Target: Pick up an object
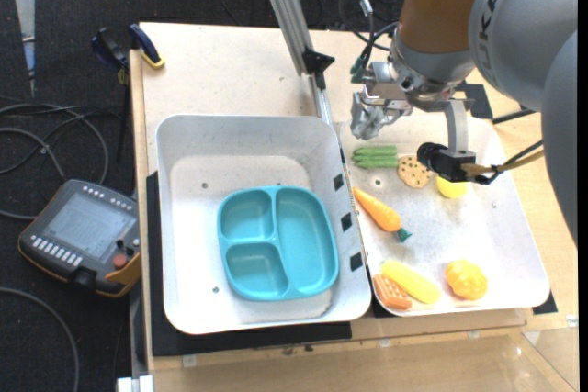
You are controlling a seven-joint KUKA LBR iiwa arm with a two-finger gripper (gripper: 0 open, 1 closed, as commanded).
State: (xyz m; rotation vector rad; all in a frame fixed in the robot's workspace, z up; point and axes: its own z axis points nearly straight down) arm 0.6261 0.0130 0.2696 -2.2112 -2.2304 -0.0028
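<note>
Hovering just above the green beans (375, 157) at the right bin's (514, 243) far end, the gripper (370, 120) holds nothing; jaw state unclear, so grasping remains.

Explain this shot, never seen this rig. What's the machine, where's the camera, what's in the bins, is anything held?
One camera, fixed above the bench, looks down at a slant. The big grey and orange thing at the right is a robot arm; its pincer hangs over the far end of the right bin. I can't tell whether it is open, and nothing shows between its fingers. That bin holds toy food: green beans, a cookie, a carrot, a lemon-yellow piece, a yellow pepper, a yellow banana-like piece and a small waffle. The left bin holds a teal divided plate. The job is to pick up an object.
</note>
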